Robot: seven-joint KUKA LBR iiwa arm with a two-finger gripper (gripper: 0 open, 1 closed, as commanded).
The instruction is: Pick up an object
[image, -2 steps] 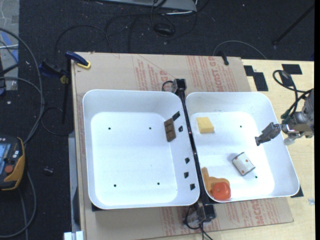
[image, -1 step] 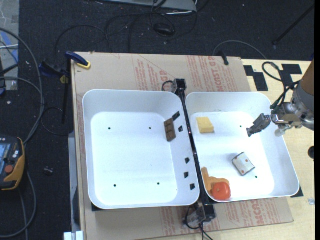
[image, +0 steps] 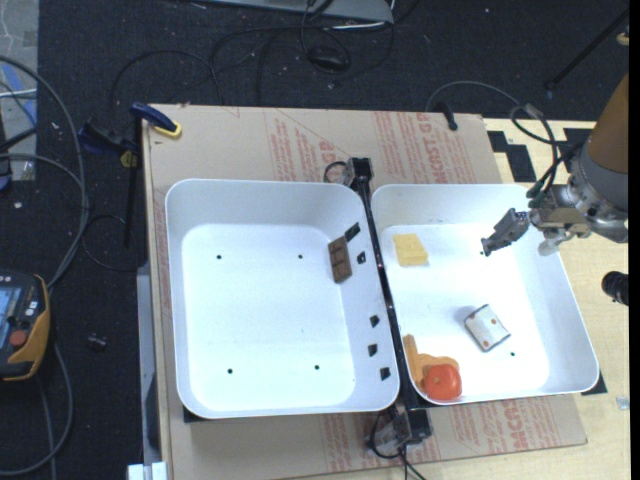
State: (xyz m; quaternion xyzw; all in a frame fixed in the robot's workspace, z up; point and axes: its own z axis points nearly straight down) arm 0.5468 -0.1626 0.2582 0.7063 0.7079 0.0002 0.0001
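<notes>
From where I stand, the dark two-finger gripper [image: 505, 231] hangs over the right-hand white bin [image: 570, 298], carrying nothing visible; whether it is open I cannot tell. Below it in that bin lies a small grey-and-white block [image: 487, 327], beside it a pale yellow square sponge [image: 411, 250], and in the near corner an orange-red rounded toy [image: 439, 376], all loose for picking.

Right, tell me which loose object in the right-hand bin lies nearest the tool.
The yellow block, up toward the bin's far end. The grey-white piece and the red-orange object lie farther from the tool.
</notes>
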